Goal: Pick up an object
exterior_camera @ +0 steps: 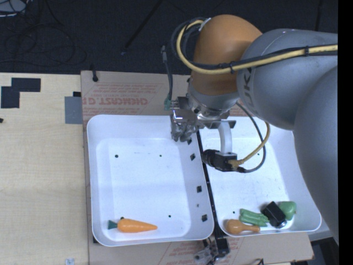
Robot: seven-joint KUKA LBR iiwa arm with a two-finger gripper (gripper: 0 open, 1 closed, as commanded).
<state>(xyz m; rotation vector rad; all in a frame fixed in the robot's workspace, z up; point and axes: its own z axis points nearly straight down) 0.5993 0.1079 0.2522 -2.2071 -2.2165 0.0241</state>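
An orange carrot (135, 225) with a green top lies at the front of the left bin (99, 175). In the front right corner of the right bin (248, 186) sit a green pod (252, 217), a black block (274, 213), a green rounded piece (288, 207) and an orange gourd-shaped piece (241, 227). My gripper (181, 130) hangs over the back of the left bin, close to the divider between the bins. It is far from all the objects, and I see nothing in it.
The grey arm with its orange band (223, 48) covers the back of the right bin. A yellow cable loops down to a black connector (220, 160) over the right bin. The bins rest on a cardboard sheet (127, 93) on the wooden bench (38, 175).
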